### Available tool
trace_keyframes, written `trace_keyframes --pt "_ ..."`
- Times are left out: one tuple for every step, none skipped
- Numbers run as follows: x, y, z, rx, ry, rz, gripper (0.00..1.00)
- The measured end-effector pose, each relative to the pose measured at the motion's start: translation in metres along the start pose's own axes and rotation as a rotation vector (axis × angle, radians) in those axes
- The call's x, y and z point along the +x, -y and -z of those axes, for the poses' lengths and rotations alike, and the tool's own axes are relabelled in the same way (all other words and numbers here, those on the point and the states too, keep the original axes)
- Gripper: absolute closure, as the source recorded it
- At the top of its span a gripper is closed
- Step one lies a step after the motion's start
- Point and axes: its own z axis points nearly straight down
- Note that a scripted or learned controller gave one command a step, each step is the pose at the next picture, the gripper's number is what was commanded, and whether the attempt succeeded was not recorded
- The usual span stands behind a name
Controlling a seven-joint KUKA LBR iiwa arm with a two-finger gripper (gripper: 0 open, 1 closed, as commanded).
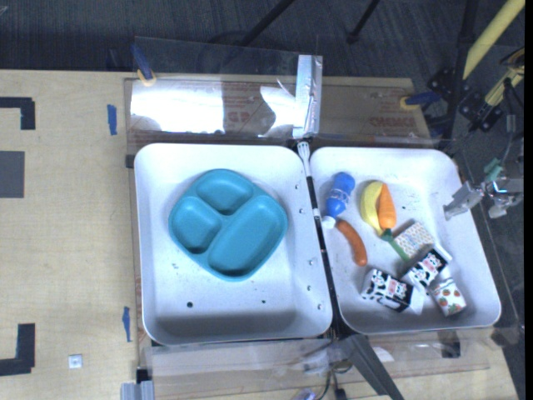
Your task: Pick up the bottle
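1. Task item. The bottle [337,192] lies in the right bin [416,162], in its upper-left part, just beside the wall shared with the left bin [158,223]. It is blue with a pale band; its lower end looks white, but I cannot confirm whether that is a cap.

2. Neighbours. A banana [371,201] lies just right of the bottle, with a carrot [388,210] against the banana's far side. An orange sausage [353,242] lies below the bottle, close to it; contact cannot be judged at this resolution.

3. Lower cluster. Two cow-patterned boxes [388,289] [427,267], a speckled block [413,240] and a small spotted cup [450,297] crowd together and partly overlap; their edges are hard to separate.

4. Gripper. The gripper [481,193] sits at the right bin's right rim, well apart from the bottle. It is blurred against dark clutter, and I cannot tell whether it is released or clenched. Nothing is visibly held.

5. Left bin. It holds a blue divided plate [229,223].

6. Glare on the clear panel [216,107] behind the bins washes out detail there.
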Motion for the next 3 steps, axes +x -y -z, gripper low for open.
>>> trace_keyframes --pt "0.017 0.027 -0.11 -0.008 0.003 0.6 0.0" --pt "0.015 0.024 -0.1 -0.012 0.009 0.602 1.0" --pt "0.002 0.031 -0.12 -0.043 0.043 1.037 1.0"
